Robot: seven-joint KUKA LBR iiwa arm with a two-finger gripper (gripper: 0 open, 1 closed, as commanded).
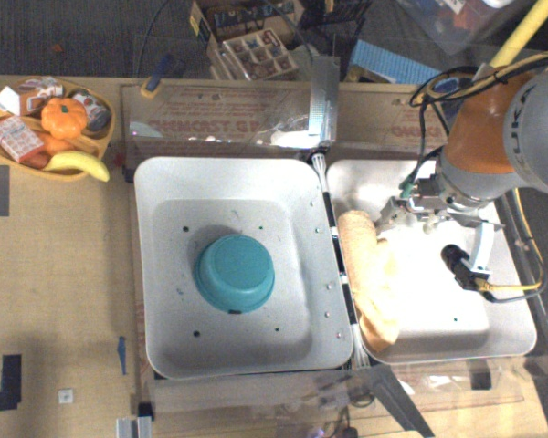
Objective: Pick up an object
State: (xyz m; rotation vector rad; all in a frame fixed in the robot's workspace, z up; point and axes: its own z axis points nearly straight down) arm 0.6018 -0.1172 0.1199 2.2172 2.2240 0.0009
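A: Where is the thing to be picked up?

B: A long tan loaf-like object [365,276] lies in the right bin [493,331], stretched along that bin's left wall, its upper end near the bin's top left corner and its lower end close to the front wall. I cannot tell what it is made of.

A: And the gripper?

B: The gripper [418,210] hangs over the upper part of the right bin, just right of the loaf's upper end. Whether it touches the loaf I cannot tell, and whether the fingers are released or clenched I cannot tell either; the wrist hardware hides them.

A: The arm?

B: The grey arm [521,135] with its orange band comes in from the right, above the bin's far corner.

A: What else is about?

B: A teal bowl [236,273] sits upside down in the middle of the left bin [164,199]. Well apart, at the tabletop's [55,281] far left, a dish [46,140] holds a banana, an orange pumpkin-like toy and some small boxes.
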